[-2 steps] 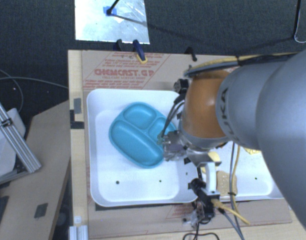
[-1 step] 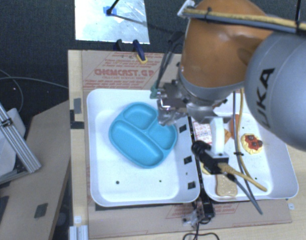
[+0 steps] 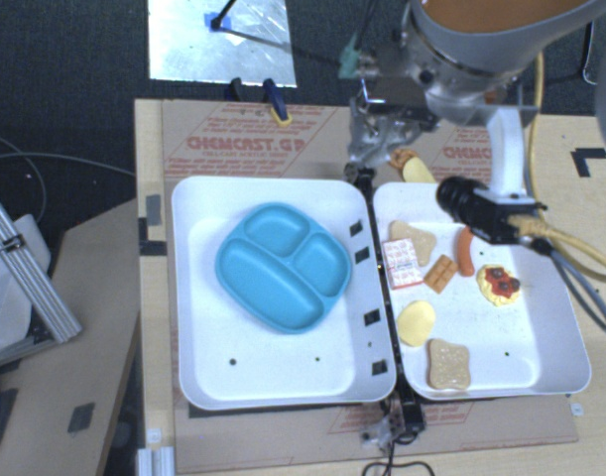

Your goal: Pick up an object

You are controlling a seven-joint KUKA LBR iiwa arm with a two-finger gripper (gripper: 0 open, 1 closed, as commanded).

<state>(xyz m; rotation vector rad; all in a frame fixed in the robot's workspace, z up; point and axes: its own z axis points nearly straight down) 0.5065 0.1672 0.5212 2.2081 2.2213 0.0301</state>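
My gripper hangs over the far left corner of the right bin, above the divider between the bins. Just to its right lies a pale yellow food piece with a small orange item beside it. Lying further down the right bin are a toast slice, a red-printed packet, a brown cracker, a red sausage, a small pizza piece, a yellow disc and a bread slice. I see nothing held in the gripper.
A blue divided plate lies in the left bin. A black cylinder on a white bracket, with yellow cables, hangs over the right bin's far side. The arm's grey and orange body looms at the top right.
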